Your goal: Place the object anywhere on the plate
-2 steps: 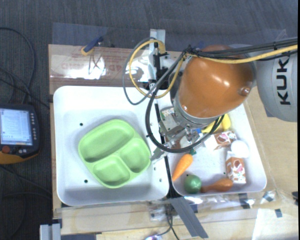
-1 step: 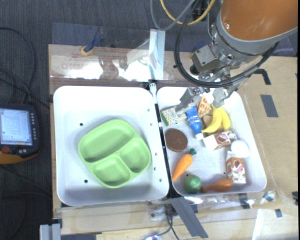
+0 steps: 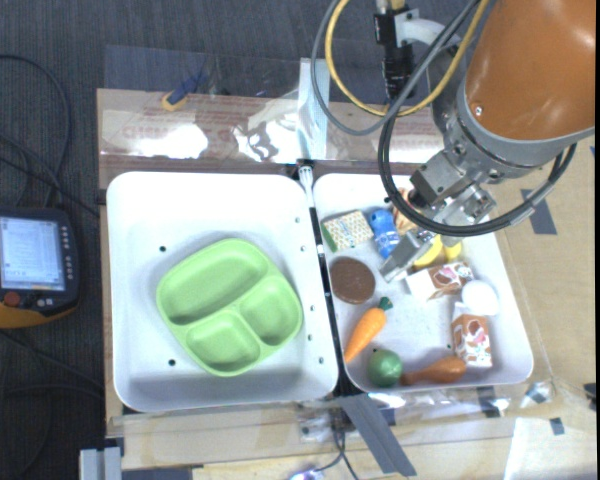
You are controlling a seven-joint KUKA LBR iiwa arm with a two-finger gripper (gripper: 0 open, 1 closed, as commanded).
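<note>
Two shallow bins side by side: green plate (image 3: 230, 303) lying in the left bin (image 3: 130, 268) with nothing on it, a crowd of small toy foods in the right bin (image 3: 510, 328). Gripper (image 3: 405, 256) down low over the upper middle of that right bin, just beside a yellow piece (image 3: 432, 251) and a blue piece (image 3: 383, 230). Cannot tell how far open, nor whether anything is held (too much grey metal and cable in the way).

No telling for certain which item counts as the object; most likely the yellow piece, being nearest. Nearby too: brown disc (image 3: 352, 279), carrot (image 3: 365, 330), green ball (image 3: 384, 368), small carton (image 3: 471, 338).

Probably light, hollow plastic, by the look of it: stiff, smooth, apt to slip or squirt sideways under a pinch. Best taken across the narrow middle, squarely, not at a curved end. Hemmed in by neighbours on both sides, so little room for a wide approach. Not fragile, seemingly; a short drop onto any compartment of the plate likely harmless. Placing not yet done.
</note>
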